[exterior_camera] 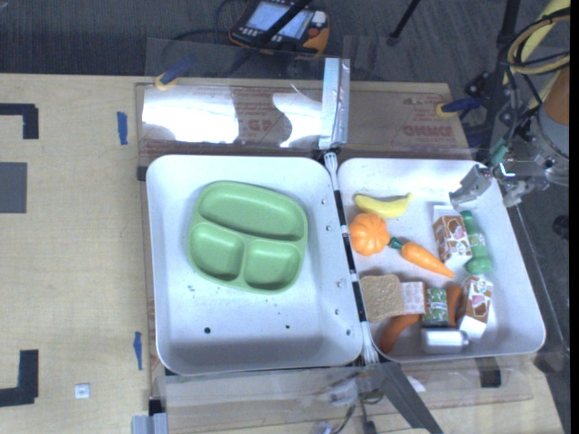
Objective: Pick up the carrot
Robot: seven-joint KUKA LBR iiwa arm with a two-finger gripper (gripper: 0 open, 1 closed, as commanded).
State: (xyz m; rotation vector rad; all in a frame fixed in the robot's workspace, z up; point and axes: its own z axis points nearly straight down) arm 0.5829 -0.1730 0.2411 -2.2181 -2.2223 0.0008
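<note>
Carrots first: we see one small orange plastic carrot [423,257] with a green stem end lying flat near the middle of the right-hand shallow white bin [525,287], its tip pointing toward the lower right. Its stem end sits just beside a round orange toy pumpkin [370,233], and its tip comes close to a small printed carton [451,238] that lies to its right. Above the pumpkin we find a yellow plastic banana [382,205]. Below the carrot lie a tan slice of toy bread [381,296], more small printed packets [477,300] and a reddish-orange rounded piece [395,330] near the bin's lower wall.

We see the grey metal fingers [471,188] of the arm over the upper right corner of that bin, well apart from the carrot and with nothing between them; whether they are spread or closed we cannot tell from this slant.

In the left-hand shallow white bin [172,269] rests a light green plastic plate with three compartments [247,234]. Both bins sit side by side on the pale wooden table [72,242], which carries blue tape marks. A black handheld controller with a lit screen [276,23] lies beyond the table's far edge.
</note>
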